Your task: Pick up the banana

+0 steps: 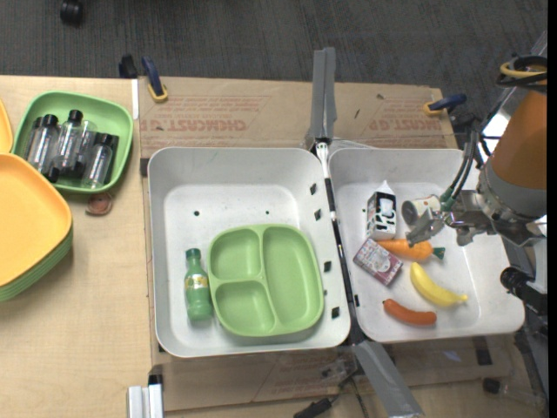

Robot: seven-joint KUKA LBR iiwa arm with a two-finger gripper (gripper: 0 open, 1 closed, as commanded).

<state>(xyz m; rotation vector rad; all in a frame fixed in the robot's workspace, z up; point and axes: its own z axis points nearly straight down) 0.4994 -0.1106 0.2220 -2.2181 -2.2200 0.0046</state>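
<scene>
Arm (pixel 522 159) reached in from the right edge, orange band up top, wrist angled down and left into the right bin (pixel 487 320). End effector (pixel 426 227) sat low over the carrot (pixel 409 250), near the small white milk carton (pixel 381 213); couldn't tell whether it was released or clenched, and nothing was visibly caught in it. Banana (pixel 437 287) lay flat on the right bin floor, just below and right of the carrot, apart from the end effector. Pink packet (pixel 378 261) was just left of the carrot, red-orange sausage-shaped item (pixel 409 313) below the banana near the front wall. Left bin (pixel 165 198) held a green divided tray (pixel 265 279) with a green bottle (pixel 197 286) lying just beside its left side. Bench (pixel 78 338) to the left carried a stack of orange plates (pixel 30 225) and a green dish (pixel 117 120) of bottles.
</scene>
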